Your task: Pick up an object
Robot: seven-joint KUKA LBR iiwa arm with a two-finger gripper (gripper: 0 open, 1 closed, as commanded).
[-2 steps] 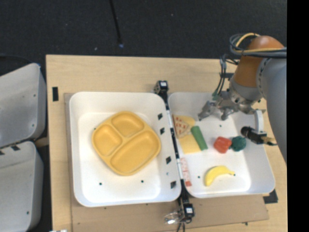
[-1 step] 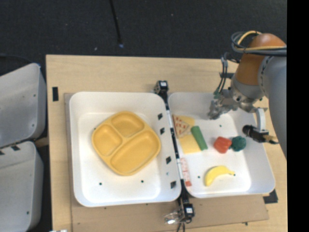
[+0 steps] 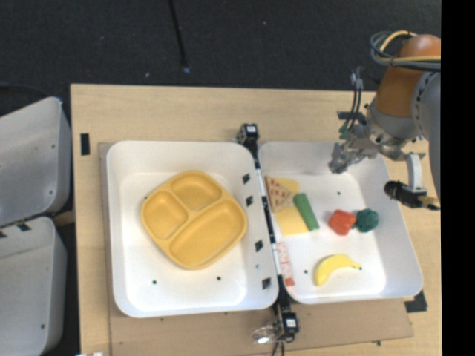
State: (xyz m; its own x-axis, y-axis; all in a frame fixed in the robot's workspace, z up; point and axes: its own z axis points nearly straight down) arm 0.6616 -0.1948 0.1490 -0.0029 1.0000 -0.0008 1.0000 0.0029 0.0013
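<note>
Item: table [image 3: 148, 110], pale wood, carrying two shallow white bins side by side.

Left bin [image 3: 119, 273]: one yellow divided plate [image 3: 194, 219] with three compartments, lying near the bin's middle.

Right bin [image 3: 386, 273]: five small pieces.
- Pizza slice [image 3: 280, 192], near the bin's left wall, touching the yellow block.
- Yellow block [image 3: 291, 218], flat, with a green stick [image 3: 305, 211] lying along its right side, long axis running from the far edge toward the near edge, slightly slanted.
- Red piece [image 3: 341, 222] and dark green piece [image 3: 366, 219], touching, toward the right wall.
- Banana [image 3: 335, 268], toward the near edge, long axis roughly left to right, well apart from the rest.

Arm: grey with orange band, entering over the table's right edge.

Gripper [image 3: 346, 156]: above the far end of the right bin, over bare floor, carrying nothing. Width of the jaws: cannot tell from this angle.

Key relation: every candidate lies on the near side of the gripper. The red piece sits almost straight nearward; the green stick lies nearward and to the left. Judgement: the red piece is probably the shortest reach.
</note>
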